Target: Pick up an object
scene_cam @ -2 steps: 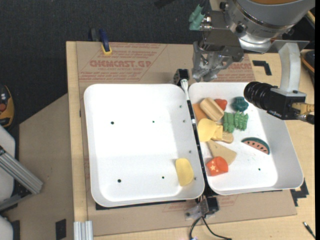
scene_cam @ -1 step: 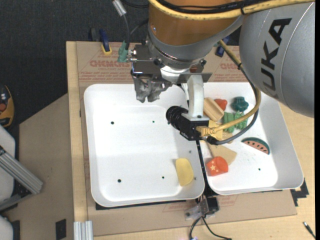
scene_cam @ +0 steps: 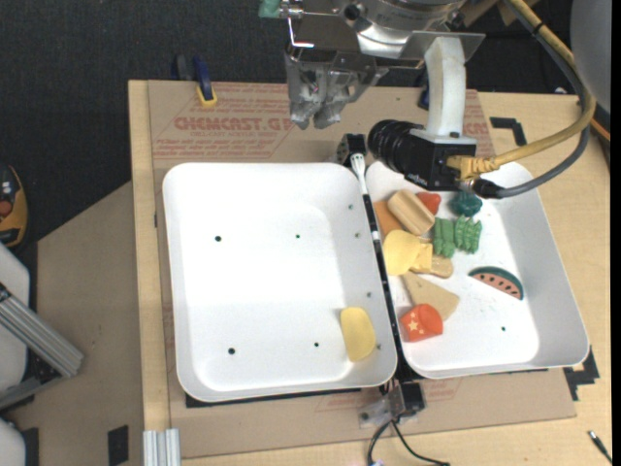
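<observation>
My gripper [scene_cam: 318,113] hangs high over the back edge of the bench, behind the left bin [scene_cam: 243,260] and well above it. A yellow oblong piece [scene_cam: 357,333] lies in the left bin's front right corner. The right bin [scene_cam: 543,309] holds a tan bread-like piece [scene_cam: 410,214], a yellow piece [scene_cam: 404,252], a green ridged piece [scene_cam: 456,234], a small teal piece [scene_cam: 468,204], a watermelon slice [scene_cam: 497,282], a tan wedge [scene_cam: 433,295] and a red piece [scene_cam: 421,323] with a star on it. Nothing hangs under the gripper.
A black cylindrical unit [scene_cam: 408,151] on a white bracket reaches over the right bin's back left corner, with a tan cable [scene_cam: 543,144] looping to the right. A blue-and-yellow clamp [scene_cam: 204,81] sits on the board at the back left.
</observation>
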Available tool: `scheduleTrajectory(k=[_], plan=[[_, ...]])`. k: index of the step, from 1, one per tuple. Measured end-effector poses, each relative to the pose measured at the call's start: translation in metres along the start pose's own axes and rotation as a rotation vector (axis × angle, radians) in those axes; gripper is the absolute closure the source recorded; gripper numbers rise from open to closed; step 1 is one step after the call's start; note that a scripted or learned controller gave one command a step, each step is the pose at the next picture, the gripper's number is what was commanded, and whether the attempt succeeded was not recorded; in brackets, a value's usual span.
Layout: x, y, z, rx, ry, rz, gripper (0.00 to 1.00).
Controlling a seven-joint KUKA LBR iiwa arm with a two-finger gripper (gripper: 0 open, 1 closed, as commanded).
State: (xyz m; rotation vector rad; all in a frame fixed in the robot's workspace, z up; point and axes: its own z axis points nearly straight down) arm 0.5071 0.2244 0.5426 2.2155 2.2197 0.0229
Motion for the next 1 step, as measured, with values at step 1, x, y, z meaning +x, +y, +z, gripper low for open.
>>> scheduleTrajectory(k=[1], plan=[[0.0000, -0.0259, 0.0067, 0.017, -0.007, 0.000, 1.00]])
